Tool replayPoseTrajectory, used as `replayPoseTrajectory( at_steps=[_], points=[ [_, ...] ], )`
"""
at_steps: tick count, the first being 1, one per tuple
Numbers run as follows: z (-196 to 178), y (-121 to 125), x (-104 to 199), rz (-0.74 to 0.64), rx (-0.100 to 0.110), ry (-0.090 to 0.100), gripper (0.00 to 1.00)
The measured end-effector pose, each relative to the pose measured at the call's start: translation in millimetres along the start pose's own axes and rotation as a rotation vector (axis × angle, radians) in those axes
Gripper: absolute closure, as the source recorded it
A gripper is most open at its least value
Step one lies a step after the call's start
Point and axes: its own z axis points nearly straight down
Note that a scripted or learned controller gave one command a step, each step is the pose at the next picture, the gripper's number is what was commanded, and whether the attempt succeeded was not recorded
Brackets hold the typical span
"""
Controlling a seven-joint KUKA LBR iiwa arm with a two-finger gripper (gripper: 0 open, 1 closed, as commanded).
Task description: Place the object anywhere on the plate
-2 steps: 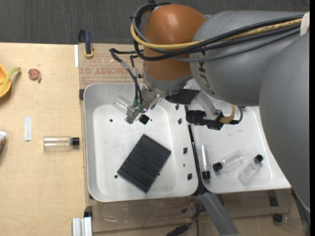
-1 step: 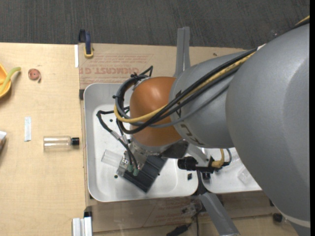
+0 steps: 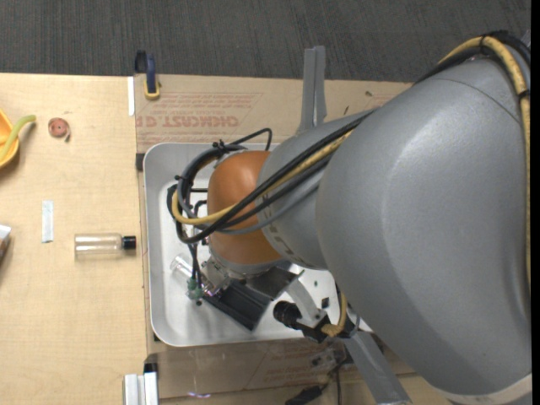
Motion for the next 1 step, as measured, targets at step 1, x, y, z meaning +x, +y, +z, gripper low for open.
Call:
replayPoseTrajectory(
  at_steps=[1],
  points=[
    [-110.0,82.8,-110.5,0.211,0.001,-0.002,1.00]
  ],
)
